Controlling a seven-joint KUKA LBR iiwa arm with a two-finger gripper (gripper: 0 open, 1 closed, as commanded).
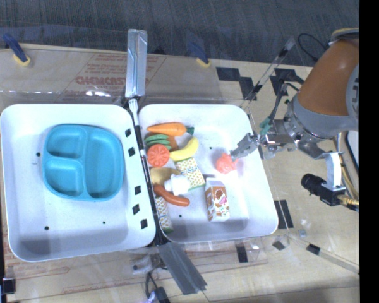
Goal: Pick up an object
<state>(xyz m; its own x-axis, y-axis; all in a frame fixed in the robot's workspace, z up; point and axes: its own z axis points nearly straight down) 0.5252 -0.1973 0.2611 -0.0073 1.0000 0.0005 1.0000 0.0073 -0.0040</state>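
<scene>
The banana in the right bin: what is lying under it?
The banana lies partly over a tomato and a patterned packet. What the pile hides beneath them cannot be seen.

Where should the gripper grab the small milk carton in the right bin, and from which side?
Grip the milk carton across its two long flat sides, mid-body, coming straight down from above. It appears to lie flat and lengthwise, set apart from the food pile, with bare bin floor on both long sides for the fingers. The sausage to its left looks like the nearest neighbour, so probably keep the opening modest.
</scene>
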